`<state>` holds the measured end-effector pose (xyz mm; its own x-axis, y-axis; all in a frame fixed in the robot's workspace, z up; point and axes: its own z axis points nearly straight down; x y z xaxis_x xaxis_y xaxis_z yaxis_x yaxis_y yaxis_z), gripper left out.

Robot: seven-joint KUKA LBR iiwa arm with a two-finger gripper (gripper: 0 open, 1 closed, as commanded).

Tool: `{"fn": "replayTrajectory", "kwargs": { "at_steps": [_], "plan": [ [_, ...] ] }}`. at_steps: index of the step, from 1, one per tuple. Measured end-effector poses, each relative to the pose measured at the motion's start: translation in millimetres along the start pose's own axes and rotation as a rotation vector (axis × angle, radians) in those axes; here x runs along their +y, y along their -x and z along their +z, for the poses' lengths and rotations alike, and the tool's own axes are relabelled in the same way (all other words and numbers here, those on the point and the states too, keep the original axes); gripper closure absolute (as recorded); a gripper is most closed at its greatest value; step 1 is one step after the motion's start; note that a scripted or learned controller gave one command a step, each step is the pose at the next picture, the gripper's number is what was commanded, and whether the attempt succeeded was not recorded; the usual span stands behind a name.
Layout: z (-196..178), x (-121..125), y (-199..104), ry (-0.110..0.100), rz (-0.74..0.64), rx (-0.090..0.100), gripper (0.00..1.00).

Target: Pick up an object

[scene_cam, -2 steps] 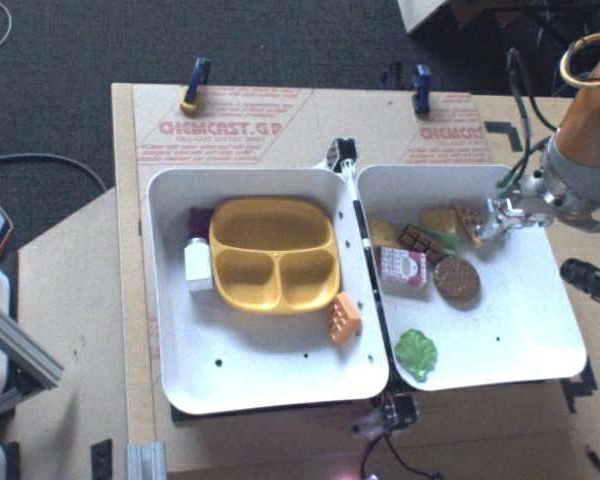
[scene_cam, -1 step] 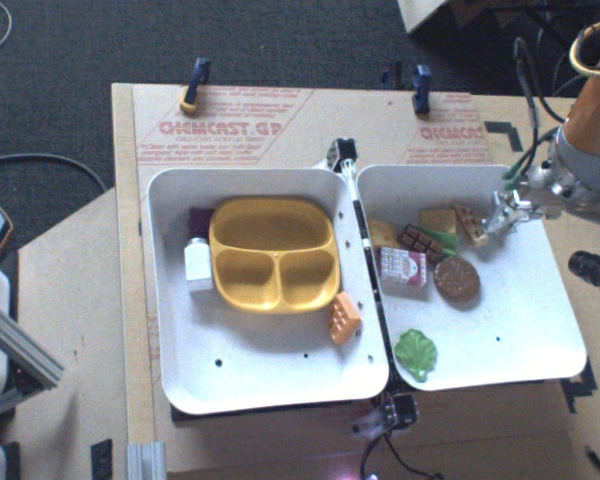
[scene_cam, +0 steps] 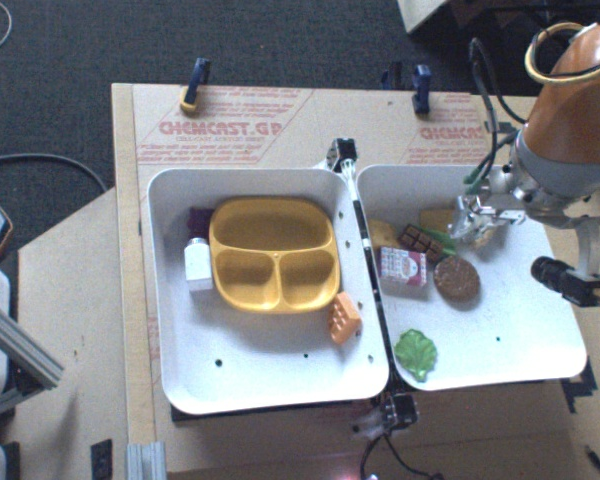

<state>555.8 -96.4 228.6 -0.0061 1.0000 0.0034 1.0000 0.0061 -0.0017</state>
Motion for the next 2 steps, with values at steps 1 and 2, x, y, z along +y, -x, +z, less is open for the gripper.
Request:
{"fn": "replayTrajectory", "kwargs": {
  "at_steps": [1, 2],
  "plan": [
    [-6, 11, -59, 0.005, -0.001, -0.001, 1.00],
    [9, 14, -110, -0.002, 0.000, -0.001, 1.00]
  ]
}}
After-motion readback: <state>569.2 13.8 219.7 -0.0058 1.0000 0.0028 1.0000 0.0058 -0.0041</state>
